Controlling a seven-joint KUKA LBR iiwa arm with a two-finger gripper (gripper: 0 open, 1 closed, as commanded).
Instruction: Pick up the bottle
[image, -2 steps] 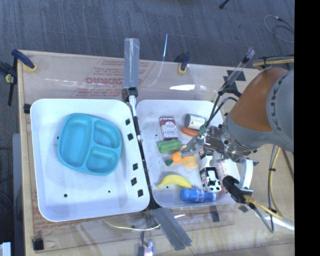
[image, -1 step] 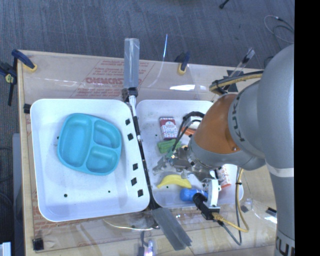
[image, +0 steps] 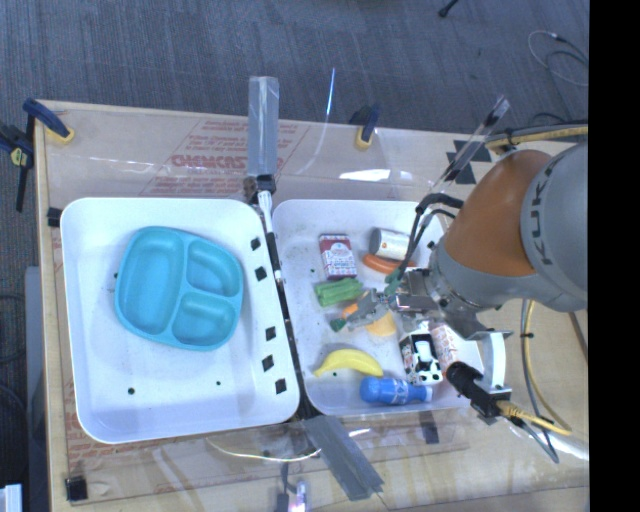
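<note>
From above, I see two white bins side by side. The left bin (image: 85, 400) holds a blue divided plate (image: 180, 287). In the right bin (image: 300, 225), the blue bottle (image: 395, 391) lies on its side near the front wall, just right of a banana (image: 347, 362). My gripper (image: 395, 293) sits over a green item (image: 338, 292) further back; I cannot tell its state.
</note>
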